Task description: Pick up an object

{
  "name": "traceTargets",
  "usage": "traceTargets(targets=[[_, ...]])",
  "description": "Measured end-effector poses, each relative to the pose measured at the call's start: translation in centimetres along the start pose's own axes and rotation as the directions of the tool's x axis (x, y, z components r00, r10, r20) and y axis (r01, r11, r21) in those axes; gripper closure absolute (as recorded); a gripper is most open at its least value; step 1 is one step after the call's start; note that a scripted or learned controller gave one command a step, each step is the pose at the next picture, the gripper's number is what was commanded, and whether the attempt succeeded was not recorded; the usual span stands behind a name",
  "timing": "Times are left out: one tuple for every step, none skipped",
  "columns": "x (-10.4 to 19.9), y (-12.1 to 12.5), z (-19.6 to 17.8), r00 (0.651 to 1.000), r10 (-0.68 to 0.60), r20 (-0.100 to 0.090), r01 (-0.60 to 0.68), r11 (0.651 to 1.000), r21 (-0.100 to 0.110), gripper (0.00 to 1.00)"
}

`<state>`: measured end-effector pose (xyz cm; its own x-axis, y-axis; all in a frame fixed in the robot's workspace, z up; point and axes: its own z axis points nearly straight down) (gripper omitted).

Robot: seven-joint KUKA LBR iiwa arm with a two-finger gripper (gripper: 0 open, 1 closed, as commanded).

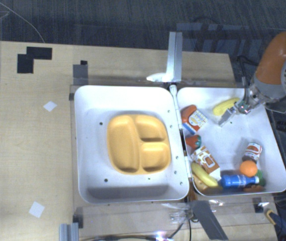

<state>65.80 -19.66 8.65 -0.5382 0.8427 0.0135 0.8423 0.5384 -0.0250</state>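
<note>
Two white bins sit side by side: the left bin (88, 149) holds a yellow divided tray (138, 143), the right bin (273, 149) a clutter of toy food. My gripper (232, 112) hangs over the right bin's far end, just beside a yellow banana (224, 106). Whether it grips anything I cannot tell; the view is too coarse.

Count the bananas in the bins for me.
2. One banana lies near the right bin's far edge, beside the gripper. The other banana lies at its near left corner, beside the blue bottle. More could be hidden under the clutter.
</note>
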Motion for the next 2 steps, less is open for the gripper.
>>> traceTargets(targets=[[3.6,2.7,0.0,0.98,0.198,0.009,-0.198,0.98,0.001,0.0],[3.4,3.0,-1.5,0.981,0.191,0.02,-0.19,0.982,-0.012,1.0]])
